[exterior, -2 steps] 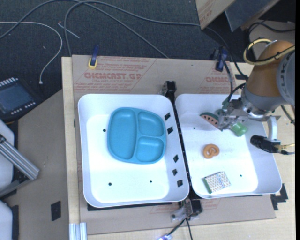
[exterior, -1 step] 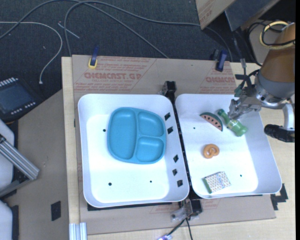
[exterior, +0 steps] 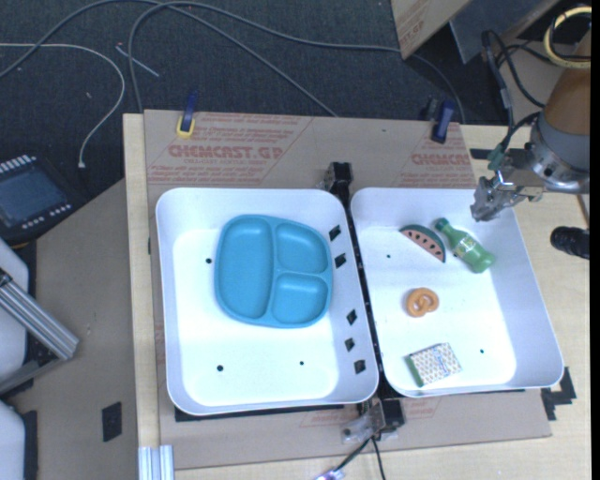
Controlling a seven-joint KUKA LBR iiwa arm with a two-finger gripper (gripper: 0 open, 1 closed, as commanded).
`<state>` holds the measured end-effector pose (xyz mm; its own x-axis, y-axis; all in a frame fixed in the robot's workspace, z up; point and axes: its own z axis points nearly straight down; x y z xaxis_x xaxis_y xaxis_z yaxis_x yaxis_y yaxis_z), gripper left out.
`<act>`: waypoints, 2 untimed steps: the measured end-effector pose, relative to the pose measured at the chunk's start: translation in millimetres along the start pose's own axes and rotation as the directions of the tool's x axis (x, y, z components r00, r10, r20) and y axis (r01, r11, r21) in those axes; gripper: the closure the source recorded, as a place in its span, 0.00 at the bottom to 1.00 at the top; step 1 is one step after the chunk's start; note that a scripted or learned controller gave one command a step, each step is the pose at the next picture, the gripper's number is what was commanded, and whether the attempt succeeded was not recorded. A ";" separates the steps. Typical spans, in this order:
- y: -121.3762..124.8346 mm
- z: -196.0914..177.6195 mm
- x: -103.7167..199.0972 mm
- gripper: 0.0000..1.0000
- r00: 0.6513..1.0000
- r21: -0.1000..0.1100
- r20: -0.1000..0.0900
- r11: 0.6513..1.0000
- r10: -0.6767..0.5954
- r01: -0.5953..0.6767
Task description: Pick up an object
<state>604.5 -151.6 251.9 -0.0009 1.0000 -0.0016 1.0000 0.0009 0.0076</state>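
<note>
We log the claw [exterior: 487, 202] above the right bin's [exterior: 525, 309] far rim (grip state: we cannot tell), near the green bottle [exterior: 464, 246].

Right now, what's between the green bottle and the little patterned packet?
The orange pretzel lies between the green bottle and the packet, seen in the overhead camera view.

Dark carpet floor [exterior: 281, 56] up top, thin cables [exterior: 103, 70] looping loose across it. A cardboard box [exterior: 422, 23] pokes in at the upper edge. Wooden bench [exterior: 150, 412] below, blue clamps [exterior: 187, 117] gripping its far side. Small dark screen [exterior: 28, 192] off left, a metal rail [exterior: 33, 314] beneath it.
</note>
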 end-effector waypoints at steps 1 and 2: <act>2.4 2.8 49.4 1.00 1.000 0.008 -0.004 1.000 -0.005 0.005; -9.6 -4.0 102.2 1.00 1.000 0.009 -0.005 1.000 -0.005 0.005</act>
<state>594.9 -49.5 255.7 -0.0062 1.0000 0.0034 1.0000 0.0062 -0.0017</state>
